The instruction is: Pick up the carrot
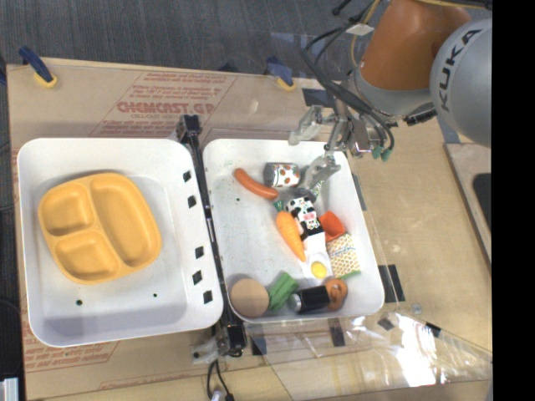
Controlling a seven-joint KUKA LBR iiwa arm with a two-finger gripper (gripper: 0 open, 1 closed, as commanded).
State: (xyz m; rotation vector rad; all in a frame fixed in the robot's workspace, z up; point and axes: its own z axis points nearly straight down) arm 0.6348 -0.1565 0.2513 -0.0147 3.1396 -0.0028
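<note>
Several items in the right bin [219,224] crowd together and overlap, so some are hard to identify: a black cylinder [314,299] near the front edge partly covers a small orange piece [336,291], and a cow-patterned toy [304,212] hides part of whatever sits behind it. My gripper [321,170] hangs over the rear half of this bin, near its right wall; whether my fingers are apart or together I cannot tell, since cabling and the wrist obscure them. Nothing is visibly held. The carrot [290,234] lies near the bin's middle, tip pointing toward the front edge, in front of my gripper and apart from it, its green top touching the cow-patterned toy. The left bin [29,249] carries a yellow divided tray [99,225].
</note>
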